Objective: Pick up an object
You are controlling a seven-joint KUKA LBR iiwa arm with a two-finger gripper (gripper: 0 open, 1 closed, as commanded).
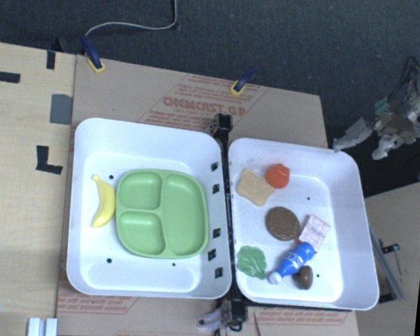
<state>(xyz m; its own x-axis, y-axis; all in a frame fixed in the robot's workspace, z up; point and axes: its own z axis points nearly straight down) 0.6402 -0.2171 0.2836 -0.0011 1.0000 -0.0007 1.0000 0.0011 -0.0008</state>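
My gripper (365, 143) hangs at the upper right, just outside the far right corner of the right bin (348, 175). Its fingers (347, 135) are spread open with nothing between them. In that bin lie a red round item (277, 176), a tan bread slice (254, 186), a brown round cookie (283, 223), a pink and white packet (314, 232), a blue bottle (293, 262), a small dark brown item (304, 277) and a green leafy piece (252, 262). All of them sit well below and left of the gripper.
The left bin (79, 261) holds a green divided plate (163, 213) and a yellow banana (103, 202) beside it. A black divider (221, 202) runs between the bins. Cardboard (195, 101) lies under both, held by two clamps at the back.
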